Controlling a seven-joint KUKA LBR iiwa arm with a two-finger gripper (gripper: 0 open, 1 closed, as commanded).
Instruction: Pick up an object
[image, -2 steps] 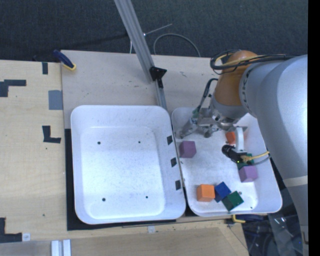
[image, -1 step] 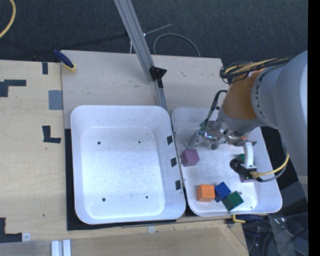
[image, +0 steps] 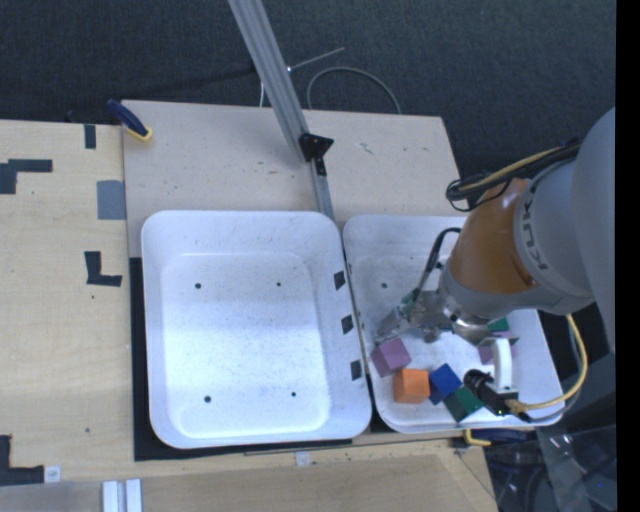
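In the right bin (image: 372, 250) lie several small blocks near its front. A purple cube (image: 391, 354) sits closest to the gripper, with an orange cube (image: 411, 385), a blue cube (image: 445, 383) and a dark green block (image: 463, 403) in a row in front of it. My gripper (image: 404, 318) hangs low in this bin, just above and behind the purple cube. The grey wrist with its orange band (image: 490, 245) covers the bin's right half. A green piece (image: 498, 325) and a lilac piece (image: 487, 351) peek out from under the wrist.
The left bin (image: 160, 300) stands beside the right one, sharing a raised middle rim. A slanted metal pole (image: 280, 80) crosses the bench behind the bins. A yellow cable (image: 578, 345) loops off the wrist at the right. A blue-and-yellow tool (image: 130, 118) lies far back left.
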